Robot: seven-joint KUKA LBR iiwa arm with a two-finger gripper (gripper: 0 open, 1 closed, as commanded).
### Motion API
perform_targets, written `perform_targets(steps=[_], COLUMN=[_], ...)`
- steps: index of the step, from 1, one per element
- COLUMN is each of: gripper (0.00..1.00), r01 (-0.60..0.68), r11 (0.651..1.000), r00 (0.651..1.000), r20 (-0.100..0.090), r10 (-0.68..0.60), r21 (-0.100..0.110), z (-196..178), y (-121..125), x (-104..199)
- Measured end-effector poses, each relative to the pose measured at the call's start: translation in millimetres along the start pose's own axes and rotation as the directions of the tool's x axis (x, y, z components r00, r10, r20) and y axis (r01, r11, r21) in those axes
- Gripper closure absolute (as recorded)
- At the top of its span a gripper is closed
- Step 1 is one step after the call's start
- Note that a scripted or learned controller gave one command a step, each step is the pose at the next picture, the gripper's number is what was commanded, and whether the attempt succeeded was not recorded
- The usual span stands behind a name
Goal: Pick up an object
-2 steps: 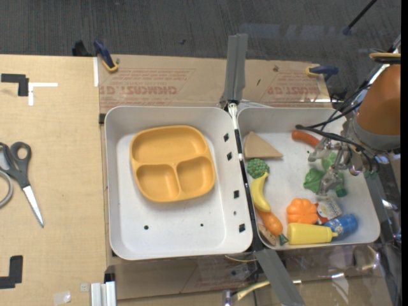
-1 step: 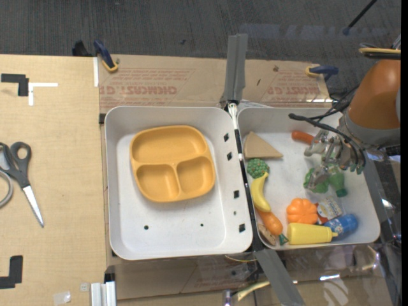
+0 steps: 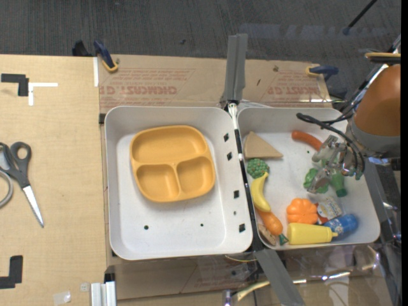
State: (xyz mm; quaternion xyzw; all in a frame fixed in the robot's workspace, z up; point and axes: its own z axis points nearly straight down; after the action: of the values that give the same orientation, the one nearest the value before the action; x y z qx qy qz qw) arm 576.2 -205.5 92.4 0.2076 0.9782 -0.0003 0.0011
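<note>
My gripper [image 3: 329,163] hangs low over the right side of the right bin [image 3: 366,234], the arm coming in from the right with its orange band [image 3: 380,101] above. A green object [image 3: 317,181] lies directly under or against the gripper tip; whether it is held I cannot tell. Around it in this bin lie an orange-red pepper [image 3: 307,139], a tan wedge [image 3: 260,146], a broccoli piece [image 3: 257,167], a banana [image 3: 259,194], a small orange pumpkin [image 3: 302,211], a yellow bottle [image 3: 309,234] and a blue item [image 3: 345,223].
The left bin [image 3: 121,234] holds a yellow divided plate [image 3: 172,169]. Scissors [image 3: 23,178] lie on the bench at far left. A grey bar [image 3: 236,69] rises behind the seam between the bins. A small carrot [image 3: 271,222] lies by the right bin's left wall.
</note>
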Motion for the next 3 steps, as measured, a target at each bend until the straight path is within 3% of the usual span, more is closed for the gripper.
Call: perform_targets(steps=[1,2,3], gripper=[0.0,0.0,0.0], r01=[-0.152,-0.353,-0.391], r11=[0.988,0.936,0.921], r00=[0.988,0.936,0.92], r20=[0.002,-0.001,0.011], r10=[0.152,0.353,0.391], r21=[-0.002,0.001,-0.005], z=[0,0,-3], y=[84,72,44], x=[-12,97,124])
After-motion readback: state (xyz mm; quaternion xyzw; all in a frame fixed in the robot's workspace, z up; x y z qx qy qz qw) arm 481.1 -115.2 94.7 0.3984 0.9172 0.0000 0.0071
